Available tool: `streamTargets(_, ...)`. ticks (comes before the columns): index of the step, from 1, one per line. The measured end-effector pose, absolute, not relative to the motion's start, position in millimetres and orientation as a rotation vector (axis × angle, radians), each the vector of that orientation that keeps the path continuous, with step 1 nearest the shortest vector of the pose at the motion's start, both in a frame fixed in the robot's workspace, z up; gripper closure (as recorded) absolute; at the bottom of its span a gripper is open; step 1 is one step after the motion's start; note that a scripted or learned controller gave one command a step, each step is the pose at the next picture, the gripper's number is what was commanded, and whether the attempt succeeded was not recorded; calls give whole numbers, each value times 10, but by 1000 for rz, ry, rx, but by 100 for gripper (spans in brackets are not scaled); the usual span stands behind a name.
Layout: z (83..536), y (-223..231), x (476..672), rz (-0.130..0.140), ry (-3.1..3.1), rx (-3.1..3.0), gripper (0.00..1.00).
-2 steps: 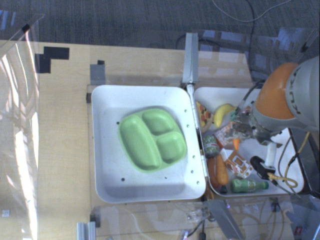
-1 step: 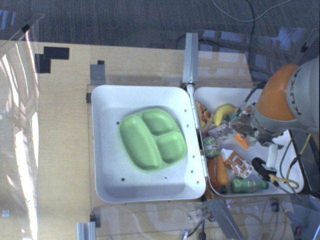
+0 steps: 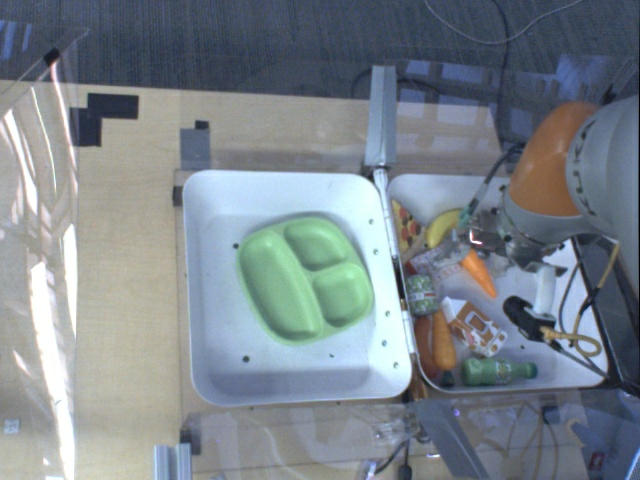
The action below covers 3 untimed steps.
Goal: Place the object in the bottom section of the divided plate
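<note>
The green divided plate (image 3: 305, 280) sits in the left bin (image 3: 215, 368), all three sections bare. The gripper (image 3: 492, 240) hangs low over the right bin (image 3: 585, 373) — just beside a carrot (image 3: 480, 273) and a banana (image 3: 444, 227); how it is set I cannot tell. A green bottle (image 3: 497, 371) lies near the front wall.

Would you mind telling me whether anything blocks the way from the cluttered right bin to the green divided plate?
Only the raised bin walls and the metal divider between the bins lie on that path. The green divided plate sits in the left white bin, its sections bare.
</note>
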<state>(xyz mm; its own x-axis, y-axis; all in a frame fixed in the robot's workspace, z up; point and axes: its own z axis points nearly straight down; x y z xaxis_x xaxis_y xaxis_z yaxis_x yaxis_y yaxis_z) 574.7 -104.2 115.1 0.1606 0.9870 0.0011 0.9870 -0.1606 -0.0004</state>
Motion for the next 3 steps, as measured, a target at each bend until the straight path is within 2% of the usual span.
streamTargets(1,1223,-1033,5762,0,-2037,-2387,100)
streamTargets(2,3152,-1640,4883,-6,-2004,-2427,100)
streamTargets(3,4371,-1812,6331,-6,-1957,-2465,100)
